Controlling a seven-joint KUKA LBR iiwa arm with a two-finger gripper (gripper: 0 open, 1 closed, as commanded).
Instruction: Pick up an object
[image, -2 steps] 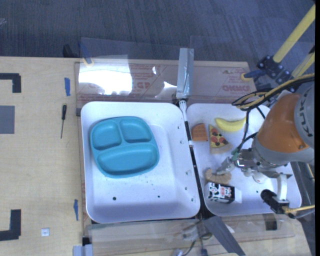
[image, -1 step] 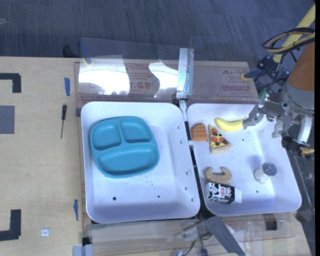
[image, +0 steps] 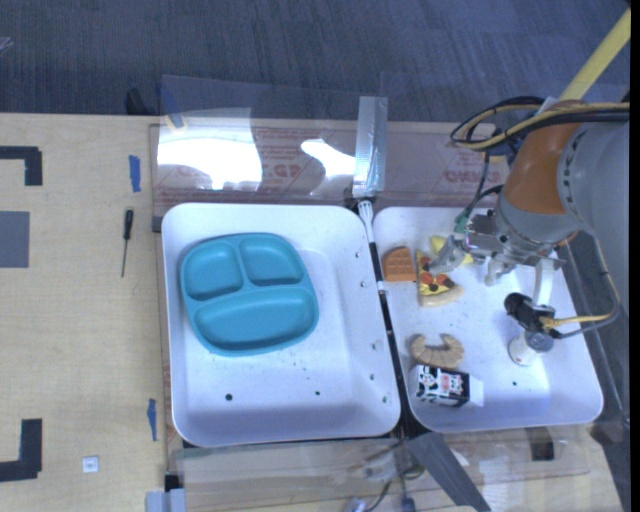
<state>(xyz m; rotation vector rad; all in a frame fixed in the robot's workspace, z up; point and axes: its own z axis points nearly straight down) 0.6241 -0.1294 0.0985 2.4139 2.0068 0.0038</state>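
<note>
Camera view, nearest first: a black-and-white carton (image: 443, 385) and a croissant (image: 437, 348) lie loose in the right bin (image: 570, 385); farther back sit the toy pizza (image: 436, 285) and bread (image: 399, 265). Gripper (image: 468, 238) hangs just above the pizza, likely its target; its opening cannot be told.

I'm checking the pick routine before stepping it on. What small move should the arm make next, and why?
Probably a short drop toward the pizza slice toy: the end effector sits just above and right of it in the right bin, with nothing seen in its grip.
</note>
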